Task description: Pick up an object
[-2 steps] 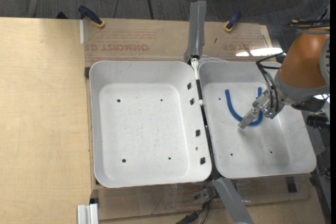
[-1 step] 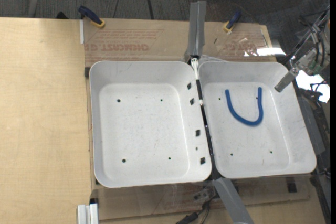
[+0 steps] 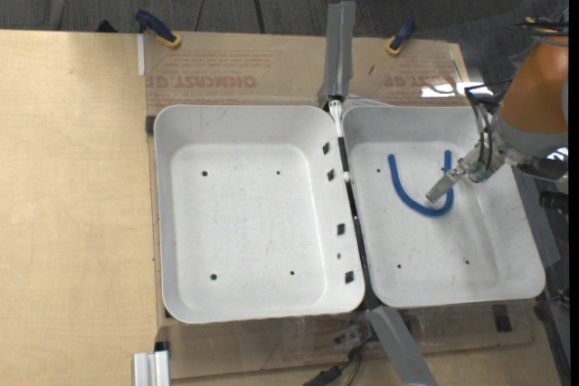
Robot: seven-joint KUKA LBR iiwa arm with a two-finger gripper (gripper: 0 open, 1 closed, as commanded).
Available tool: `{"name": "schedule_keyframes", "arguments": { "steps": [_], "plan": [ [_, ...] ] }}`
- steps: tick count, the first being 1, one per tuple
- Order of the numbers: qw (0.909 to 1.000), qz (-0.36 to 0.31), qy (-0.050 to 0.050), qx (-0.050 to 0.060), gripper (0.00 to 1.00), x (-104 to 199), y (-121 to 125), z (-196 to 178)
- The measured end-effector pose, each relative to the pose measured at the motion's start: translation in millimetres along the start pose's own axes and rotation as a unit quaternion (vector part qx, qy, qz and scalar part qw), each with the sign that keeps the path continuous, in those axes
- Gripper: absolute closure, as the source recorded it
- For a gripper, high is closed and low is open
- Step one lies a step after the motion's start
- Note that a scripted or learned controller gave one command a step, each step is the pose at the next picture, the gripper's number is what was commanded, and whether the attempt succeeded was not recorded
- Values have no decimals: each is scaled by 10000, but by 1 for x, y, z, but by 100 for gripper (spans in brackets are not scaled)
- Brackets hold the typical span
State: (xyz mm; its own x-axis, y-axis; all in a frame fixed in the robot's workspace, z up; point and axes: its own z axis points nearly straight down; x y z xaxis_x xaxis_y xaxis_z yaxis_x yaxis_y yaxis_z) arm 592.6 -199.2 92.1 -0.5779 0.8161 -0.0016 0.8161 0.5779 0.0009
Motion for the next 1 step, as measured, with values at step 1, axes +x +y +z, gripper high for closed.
{"name": "schedule_keyframes", "arguments": {
  "steps": [1],
  "plan": [
    [9996, 269, -20, -16, 0, -3, 78, -154]
  ]
}}
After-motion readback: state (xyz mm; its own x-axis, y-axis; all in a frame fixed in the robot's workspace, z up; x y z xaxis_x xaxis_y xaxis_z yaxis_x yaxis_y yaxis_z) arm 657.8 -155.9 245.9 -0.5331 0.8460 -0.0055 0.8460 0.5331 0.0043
